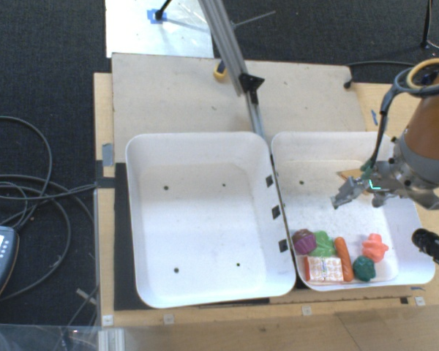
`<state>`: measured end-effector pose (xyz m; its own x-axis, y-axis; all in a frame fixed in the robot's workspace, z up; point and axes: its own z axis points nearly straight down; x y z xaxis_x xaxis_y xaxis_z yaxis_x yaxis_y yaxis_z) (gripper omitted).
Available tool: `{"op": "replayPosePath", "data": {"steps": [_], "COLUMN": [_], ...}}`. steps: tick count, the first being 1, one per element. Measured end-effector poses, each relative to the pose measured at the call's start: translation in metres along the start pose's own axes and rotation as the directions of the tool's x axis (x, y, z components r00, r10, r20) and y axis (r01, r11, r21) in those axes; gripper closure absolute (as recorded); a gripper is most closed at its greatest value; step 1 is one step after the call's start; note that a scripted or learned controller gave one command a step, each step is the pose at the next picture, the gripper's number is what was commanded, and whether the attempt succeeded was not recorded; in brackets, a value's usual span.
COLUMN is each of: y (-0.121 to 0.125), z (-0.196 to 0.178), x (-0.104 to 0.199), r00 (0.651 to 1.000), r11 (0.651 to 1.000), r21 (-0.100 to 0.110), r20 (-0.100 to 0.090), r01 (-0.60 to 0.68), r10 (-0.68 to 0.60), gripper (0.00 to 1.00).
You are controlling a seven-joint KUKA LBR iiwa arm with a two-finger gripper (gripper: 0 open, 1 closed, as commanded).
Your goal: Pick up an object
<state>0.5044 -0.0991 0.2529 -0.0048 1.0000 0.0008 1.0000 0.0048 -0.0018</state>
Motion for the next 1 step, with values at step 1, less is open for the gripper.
{"op": "replayPosePath", "data": {"steps": [1], "y": [0.0007], "z": [-0.0016], "x": [-0.0003], "r00": [1.000], "r11": [1.000], "r21": [-0.004], "r20": [0.001], "r01": [-0.003], "r10": [0.003], "gripper": [0.00]}}
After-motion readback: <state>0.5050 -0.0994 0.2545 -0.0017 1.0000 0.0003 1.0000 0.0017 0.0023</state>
